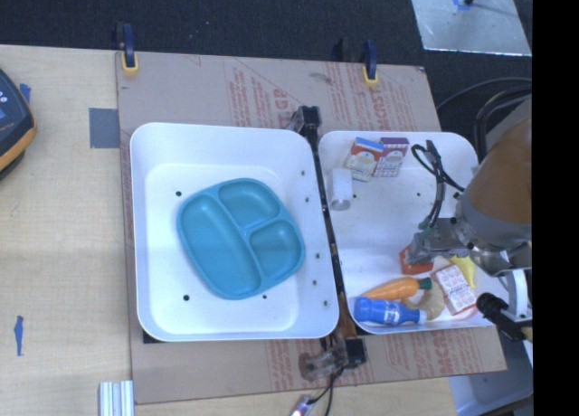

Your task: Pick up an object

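My gripper point(418, 256) is low in the right bin point(380, 224), near its front right, just above a small red and orange object point(415, 268). An orange carrot-shaped toy point(393, 289) lies in front of it, and a blue bottle point(387, 313) lies along the bin's front wall. A red and white packet point(455, 289) and a yellow piece point(463, 269) sit to the right under the arm. The grey arm with its orange band point(507, 179) covers the bin's right side.
The left bin point(158, 306) holds a blue divided plate point(240, 237). Small cartons point(375, 157) and a clear cup point(340, 188) lie at the back of the right bin. A black cable point(432, 165) loops near the back right. A yellow-edged device point(14, 125) sits at far left.
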